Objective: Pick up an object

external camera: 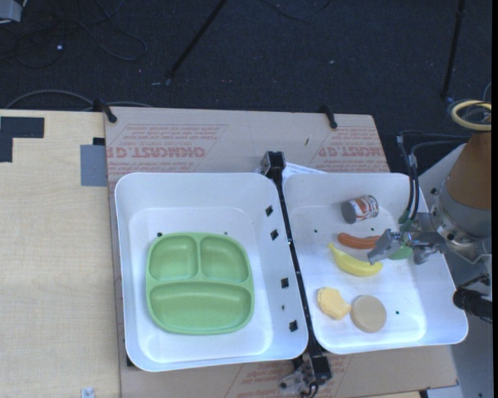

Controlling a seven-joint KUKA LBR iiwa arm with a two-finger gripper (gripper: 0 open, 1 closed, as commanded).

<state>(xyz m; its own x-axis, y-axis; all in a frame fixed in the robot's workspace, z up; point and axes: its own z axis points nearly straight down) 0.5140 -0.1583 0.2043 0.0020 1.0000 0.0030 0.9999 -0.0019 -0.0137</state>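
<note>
Right bin (448, 330): banana (354, 263), sausage (357, 241), can (361, 209), yellow piece (334, 303), tan disc (368, 313). Gripper (384, 248) just beside the banana's right end; grip state cannot be told. Left bin (133, 222): green tray (199, 283).

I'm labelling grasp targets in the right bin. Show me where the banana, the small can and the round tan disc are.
banana (356, 263), camera view, middle of its yellow body.
small can (361, 209), camera view, on its side wall.
round tan disc (368, 313), camera view, centre of its top face.

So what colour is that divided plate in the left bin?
Light green, plain with no pattern, seen clearly in the camera view from above.
</note>
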